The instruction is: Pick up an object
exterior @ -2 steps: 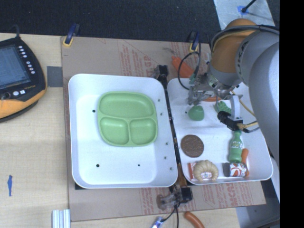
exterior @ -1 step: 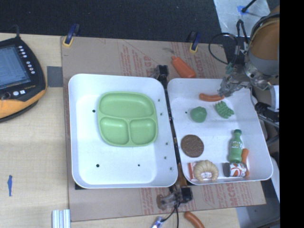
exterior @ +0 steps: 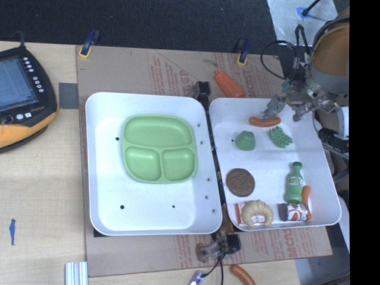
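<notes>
Camera view shows a sausage (exterior: 264,122) lying in the far part of the right bin (exterior: 328,177), its long axis running left to right. The gripper (exterior: 289,107) hangs just beyond and to the right of it, jaws spread wide and holding nothing, one tip close to the sausage's left end. Nearby sit a green lump (exterior: 244,141), a leafy green piece (exterior: 279,137), a brown patty (exterior: 240,182) and a bottle (exterior: 294,183).

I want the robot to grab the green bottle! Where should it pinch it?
Probably around the bottle's wide green body, below the narrow neck, with the claw coming straight down from above. The bottle seems to lie flat with its cap pointing to the bin's far side, so its long sides are bare. A small orange carrot lies close on the right, so pinch carefully.
</notes>
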Controlling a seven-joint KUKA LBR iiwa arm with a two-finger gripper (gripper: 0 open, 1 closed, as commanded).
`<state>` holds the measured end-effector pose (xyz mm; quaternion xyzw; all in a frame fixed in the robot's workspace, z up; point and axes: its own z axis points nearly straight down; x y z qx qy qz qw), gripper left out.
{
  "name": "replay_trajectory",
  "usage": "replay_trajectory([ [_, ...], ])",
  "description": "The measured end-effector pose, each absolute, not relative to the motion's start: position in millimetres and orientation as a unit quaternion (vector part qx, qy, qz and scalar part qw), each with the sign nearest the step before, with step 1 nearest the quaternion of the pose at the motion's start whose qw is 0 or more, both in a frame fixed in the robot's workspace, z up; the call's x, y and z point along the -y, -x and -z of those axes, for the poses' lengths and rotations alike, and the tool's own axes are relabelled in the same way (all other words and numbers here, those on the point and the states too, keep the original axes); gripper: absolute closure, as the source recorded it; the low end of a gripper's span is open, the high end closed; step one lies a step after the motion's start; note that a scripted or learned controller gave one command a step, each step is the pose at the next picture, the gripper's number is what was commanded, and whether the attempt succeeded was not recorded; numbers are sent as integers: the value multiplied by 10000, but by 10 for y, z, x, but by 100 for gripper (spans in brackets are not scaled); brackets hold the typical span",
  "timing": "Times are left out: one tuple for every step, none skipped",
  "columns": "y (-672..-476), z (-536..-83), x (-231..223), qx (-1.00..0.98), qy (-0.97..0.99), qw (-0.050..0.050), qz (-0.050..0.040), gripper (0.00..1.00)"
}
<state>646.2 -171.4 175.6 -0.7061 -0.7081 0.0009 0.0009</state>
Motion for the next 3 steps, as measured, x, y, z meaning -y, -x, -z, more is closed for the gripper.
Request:
replay_trajectory([
  [-6464, -1863, 1721, 7095, 7047, 7, -15, 100],
  [-6464, -1862, 1720, 7096, 7046, 9, -16, 0],
  [-6467, -1968, 1725, 7110, 7032, 1, -19, 100],
])
